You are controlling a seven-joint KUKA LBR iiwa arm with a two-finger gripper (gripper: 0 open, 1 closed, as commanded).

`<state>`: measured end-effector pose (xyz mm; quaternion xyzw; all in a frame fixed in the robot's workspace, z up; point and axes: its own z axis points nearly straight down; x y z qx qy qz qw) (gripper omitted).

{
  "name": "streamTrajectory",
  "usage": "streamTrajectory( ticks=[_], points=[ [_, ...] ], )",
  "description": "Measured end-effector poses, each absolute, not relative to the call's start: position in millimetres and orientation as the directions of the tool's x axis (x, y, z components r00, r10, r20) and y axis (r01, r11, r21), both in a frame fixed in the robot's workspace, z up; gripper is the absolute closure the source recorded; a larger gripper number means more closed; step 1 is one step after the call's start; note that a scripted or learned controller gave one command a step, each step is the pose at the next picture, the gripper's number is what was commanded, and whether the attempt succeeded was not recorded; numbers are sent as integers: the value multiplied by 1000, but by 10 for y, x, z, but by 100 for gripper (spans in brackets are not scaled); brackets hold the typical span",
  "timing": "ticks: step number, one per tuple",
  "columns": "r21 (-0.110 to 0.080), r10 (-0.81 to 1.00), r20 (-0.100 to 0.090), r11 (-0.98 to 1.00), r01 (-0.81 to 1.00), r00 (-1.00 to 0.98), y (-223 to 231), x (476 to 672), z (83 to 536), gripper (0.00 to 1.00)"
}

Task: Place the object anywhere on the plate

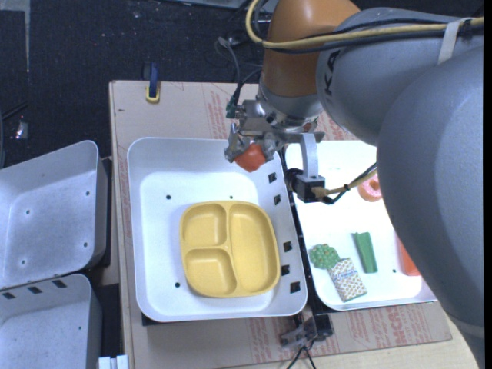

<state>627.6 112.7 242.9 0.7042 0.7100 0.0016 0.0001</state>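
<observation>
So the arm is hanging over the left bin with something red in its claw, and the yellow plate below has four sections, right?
Not quite: the yellow plate has three sections, not four, as the camera view shows: one long and two smaller. The rest holds: the gripper is over the left bin, at its far right corner, with the red object between its fingers.

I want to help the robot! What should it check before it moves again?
1. Red thing at the gripper: ok.
2. Firmly between the fingers: cannot tell.
3. Red thing over the yellow plate: not ok, it is over the left bin's far right corner.
4. Plate has bare sections: ok.
5. Path to plate free: ok.
</observation>
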Motion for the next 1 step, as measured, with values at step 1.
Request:
streamTrajectory(
  ticks=[1],
  points=[
    [0, 1000, 0, 3, 1000, -3, 1087, 6275, 2423, 0]
  ],
)
